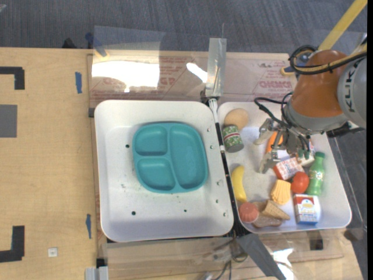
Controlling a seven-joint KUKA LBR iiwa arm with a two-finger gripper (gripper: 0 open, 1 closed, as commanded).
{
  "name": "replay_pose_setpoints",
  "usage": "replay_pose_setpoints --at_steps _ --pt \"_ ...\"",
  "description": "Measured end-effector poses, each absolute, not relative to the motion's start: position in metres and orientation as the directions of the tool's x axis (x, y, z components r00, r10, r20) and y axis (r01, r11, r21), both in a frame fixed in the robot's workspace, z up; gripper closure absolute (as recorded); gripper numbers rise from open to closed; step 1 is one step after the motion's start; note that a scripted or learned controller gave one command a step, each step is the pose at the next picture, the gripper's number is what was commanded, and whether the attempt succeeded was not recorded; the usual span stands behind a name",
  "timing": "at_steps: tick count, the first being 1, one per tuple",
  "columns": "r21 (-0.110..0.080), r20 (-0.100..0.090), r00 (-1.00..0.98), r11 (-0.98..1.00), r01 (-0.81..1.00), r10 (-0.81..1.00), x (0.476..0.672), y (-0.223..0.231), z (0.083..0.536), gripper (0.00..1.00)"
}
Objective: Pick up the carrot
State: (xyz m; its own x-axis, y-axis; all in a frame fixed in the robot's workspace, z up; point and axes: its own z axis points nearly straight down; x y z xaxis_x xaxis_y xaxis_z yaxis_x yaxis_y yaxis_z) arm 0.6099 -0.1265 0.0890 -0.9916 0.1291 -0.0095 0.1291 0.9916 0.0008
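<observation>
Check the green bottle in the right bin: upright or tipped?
Tipped. The green bottle lies on its side on the right bin floor, beside the tomato.

Chunky grey arm (pixel 349 92) with a fat glossy orange band (pixel 317 89) above the wrist, dark lettering partly visible on the grey shell. Black cables looped over the orange part. Metal two-finger gripper (pixel 284 146) below, all silvery brackets and linkages, pretty cluttered-looking.

We see bright, even overhead light, strong glare on the clear sheet (pixel 125 69) behind the bins, soft shadows, slight overall blur.
</observation>
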Motion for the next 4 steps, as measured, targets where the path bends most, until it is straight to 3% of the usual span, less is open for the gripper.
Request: replay_pose_setpoints --at_steps 1,2,3,4 --pt "0.000 -0.023 -0.992 0.992 0.127 0.127 0.614 -0.126 0.103 1.00" --pt "0.000 -0.002 -1.000 1.000 -0.006 -0.006 0.498 -0.143 0.119 1.00" --pt "-0.005 -0.013 -0.994 0.994 -0.110 -0.110 0.515 -0.167 0.285 1.00" --pt "-0.011 -0.015 -0.974 0.974 -0.228 -0.228 0.506 -0.226 0.398 1.00"
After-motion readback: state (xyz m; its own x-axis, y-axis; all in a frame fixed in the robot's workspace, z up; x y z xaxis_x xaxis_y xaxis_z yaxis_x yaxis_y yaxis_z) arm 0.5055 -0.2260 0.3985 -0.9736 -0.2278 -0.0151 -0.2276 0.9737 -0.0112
